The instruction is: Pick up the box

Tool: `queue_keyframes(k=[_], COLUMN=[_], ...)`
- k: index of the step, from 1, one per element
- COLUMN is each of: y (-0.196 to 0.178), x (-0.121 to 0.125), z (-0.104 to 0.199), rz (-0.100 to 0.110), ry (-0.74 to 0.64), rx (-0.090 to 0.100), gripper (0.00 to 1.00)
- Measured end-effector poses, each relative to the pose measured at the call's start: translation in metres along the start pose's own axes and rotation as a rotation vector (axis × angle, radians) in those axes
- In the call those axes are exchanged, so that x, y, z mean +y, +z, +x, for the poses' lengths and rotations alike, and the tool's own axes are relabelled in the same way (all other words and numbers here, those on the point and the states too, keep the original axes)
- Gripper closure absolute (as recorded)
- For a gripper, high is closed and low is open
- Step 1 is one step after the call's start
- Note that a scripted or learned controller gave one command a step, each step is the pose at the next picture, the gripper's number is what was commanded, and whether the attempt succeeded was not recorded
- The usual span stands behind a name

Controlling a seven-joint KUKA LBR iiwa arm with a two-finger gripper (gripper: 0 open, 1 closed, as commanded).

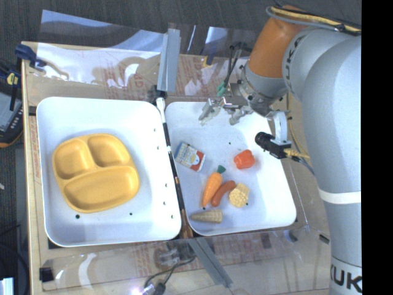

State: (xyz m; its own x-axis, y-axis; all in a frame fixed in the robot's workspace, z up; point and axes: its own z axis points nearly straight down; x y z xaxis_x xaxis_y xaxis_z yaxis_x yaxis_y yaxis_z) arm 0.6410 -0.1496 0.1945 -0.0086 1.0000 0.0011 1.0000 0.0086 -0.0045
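The box (190,157) is a small white and blue carton with a red corner, lying flat near the left side of the right bin (270,208). My gripper (220,112) hovers over the back of that bin, up and to the right of the box and apart from it. Its two metal fingers (206,111) are spread open with nothing between them.
A toy carrot (212,187), a sausage (223,192), two corn pieces (239,195) (207,216) and a red pepper (244,159) lie in the right bin near the box. A yellow divided plate (95,171) sits in the left bin (49,112).
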Motion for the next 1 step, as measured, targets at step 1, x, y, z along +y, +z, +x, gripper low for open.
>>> queue_keyframes(k=[1], y=[0.1040], x=[0.0015], z=[0.0305], rz=[0.000], ry=[-0.117], rx=[0.000], gripper=[0.00])
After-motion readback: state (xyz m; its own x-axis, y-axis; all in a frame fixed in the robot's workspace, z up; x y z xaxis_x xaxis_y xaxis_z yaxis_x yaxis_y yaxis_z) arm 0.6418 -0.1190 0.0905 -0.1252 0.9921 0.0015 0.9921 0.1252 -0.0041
